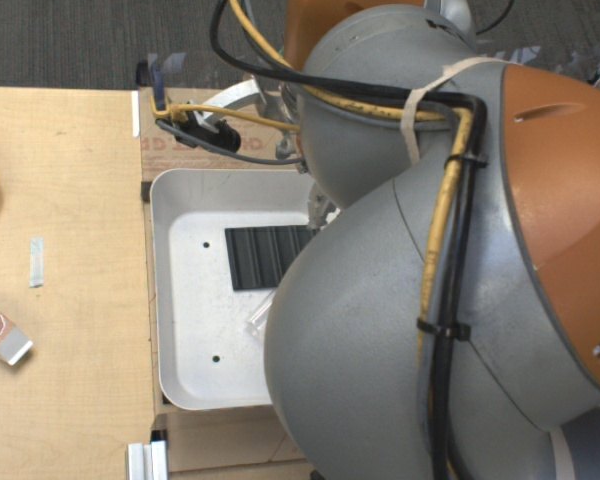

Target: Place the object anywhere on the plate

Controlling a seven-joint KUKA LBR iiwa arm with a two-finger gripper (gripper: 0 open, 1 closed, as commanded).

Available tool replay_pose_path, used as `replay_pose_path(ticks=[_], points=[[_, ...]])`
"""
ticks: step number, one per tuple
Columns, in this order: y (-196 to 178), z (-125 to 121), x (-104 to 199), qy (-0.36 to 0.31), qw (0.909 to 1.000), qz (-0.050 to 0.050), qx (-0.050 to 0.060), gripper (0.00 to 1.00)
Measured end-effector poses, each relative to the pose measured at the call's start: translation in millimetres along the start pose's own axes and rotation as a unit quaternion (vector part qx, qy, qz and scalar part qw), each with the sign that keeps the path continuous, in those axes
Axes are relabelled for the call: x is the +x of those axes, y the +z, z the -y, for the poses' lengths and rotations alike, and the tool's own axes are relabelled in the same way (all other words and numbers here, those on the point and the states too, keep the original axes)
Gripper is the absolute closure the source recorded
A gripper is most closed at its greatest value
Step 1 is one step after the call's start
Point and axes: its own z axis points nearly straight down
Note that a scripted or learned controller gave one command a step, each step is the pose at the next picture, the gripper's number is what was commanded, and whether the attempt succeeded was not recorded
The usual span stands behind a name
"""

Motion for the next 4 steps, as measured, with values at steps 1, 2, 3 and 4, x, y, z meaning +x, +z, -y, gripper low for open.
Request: replay_pose_path(ticks=[1, 2, 3, 4], points=[[-51.9, 10.6, 0.1, -0.121, 0.9927, -0.001, 0.001, 0.00], [111.5, 45.5, -52.3, 0.005, 1.0000, -0.001, 0.001, 0.00], [197.8, 64.3, -119.1, 0.015, 0.9999, 0.001, 0.001, 0.00], [197.7, 64.4, -119.1, 0.015, 0.9999, 0.001, 0.001, 0.00]])
